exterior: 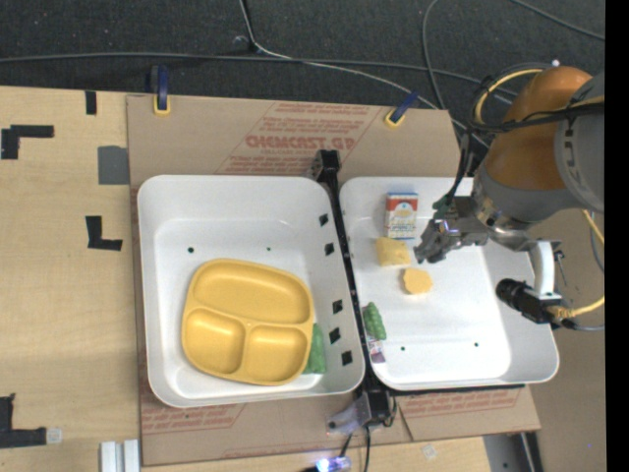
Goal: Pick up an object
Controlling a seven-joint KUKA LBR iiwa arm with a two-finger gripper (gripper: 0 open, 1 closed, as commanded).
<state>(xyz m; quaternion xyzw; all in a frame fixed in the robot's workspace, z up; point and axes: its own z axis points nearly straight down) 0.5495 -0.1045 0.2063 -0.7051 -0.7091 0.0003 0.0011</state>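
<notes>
- Right now I read the gripper as hanging over the right bin, just right of the pale yellow block and just above the round orange-yellow piece. Whether it is open or shut I cannot tell from this slanted view; nothing visibly sits in it.
- Likely targets, as I judge it, are those two small yellow pieces; the small white-and-red carton stands just behind the block, near the bin's far wall.
- Risk one: block, round piece and carton sit close together. A descent slightly off centre could land on the block's edge and shove it into the carton instead of straddling it.
- Risk two: the round piece looks smooth and low. I expect it could squirt sideways out of a pinch.
- Risk three: the green packet lies against the divider between the bins; a grasp there would crowd the wall.
- Risk four: from above I cannot gauge height over the bin floor, so a closure could happen too high and catch only air.
- Left bin holds the yellow divided tray with a green item at its right edge; the tray looks too wide for these jaws, so I'd avoid it.
</notes>
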